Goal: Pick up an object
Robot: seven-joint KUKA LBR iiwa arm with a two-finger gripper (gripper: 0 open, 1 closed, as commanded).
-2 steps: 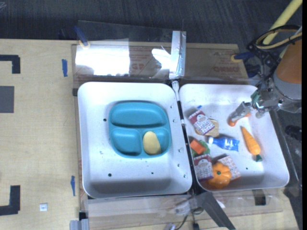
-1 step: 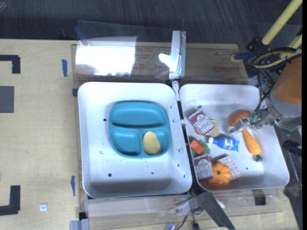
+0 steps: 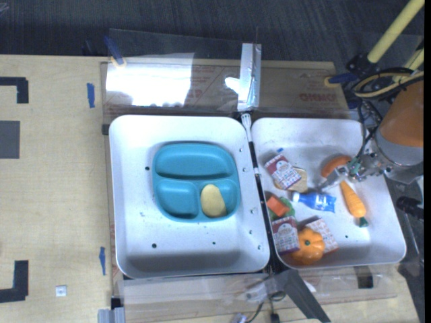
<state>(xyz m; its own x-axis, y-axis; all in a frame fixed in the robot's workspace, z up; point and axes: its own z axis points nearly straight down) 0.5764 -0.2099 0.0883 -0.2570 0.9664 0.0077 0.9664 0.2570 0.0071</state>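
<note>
The right bin holds several small items. A round orange piece lies near its middle, with a carrot just below and to its right. A blue-and-white tube lies left of the carrot. A small orange pumpkin sits at the front, between red-and-white packets. My gripper reaches in from the right and hovers low between the orange piece and the top of the carrot. Nothing can be seen held in it.
The left bin holds a blue divided tray with a yellow, egg-shaped object in its lower right compartment. The arm's orange band and cables stand over the right bin's far right corner. A clear panel stands behind the bins.
</note>
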